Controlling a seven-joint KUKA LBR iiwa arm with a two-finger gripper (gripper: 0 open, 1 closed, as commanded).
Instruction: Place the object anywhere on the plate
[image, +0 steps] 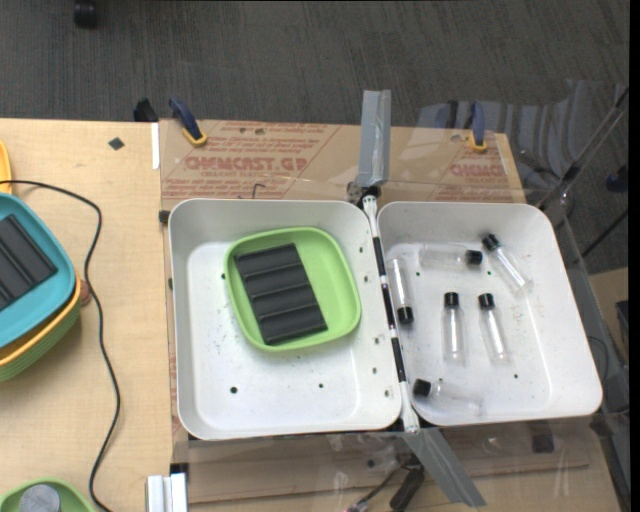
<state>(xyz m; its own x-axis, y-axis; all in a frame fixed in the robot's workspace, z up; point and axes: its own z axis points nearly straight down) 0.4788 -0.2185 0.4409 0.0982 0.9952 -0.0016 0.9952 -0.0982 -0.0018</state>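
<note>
We see the stacked teal and yellow trays sliced off by the left edge, and a grey-green round thing cut at the bottom. The clear vial nearest us nearly vanishes against white.

Evenly and brightly lit from overhead, without hard shadows. Faint soft shading inside the left bin along its walls and under the green plate. Mild glare on the clear vials in the right bin, nearly lost against white. Slightly soft throughout, grainier on the dark carpet. Some bowing of straight lines toward the edges.
</note>
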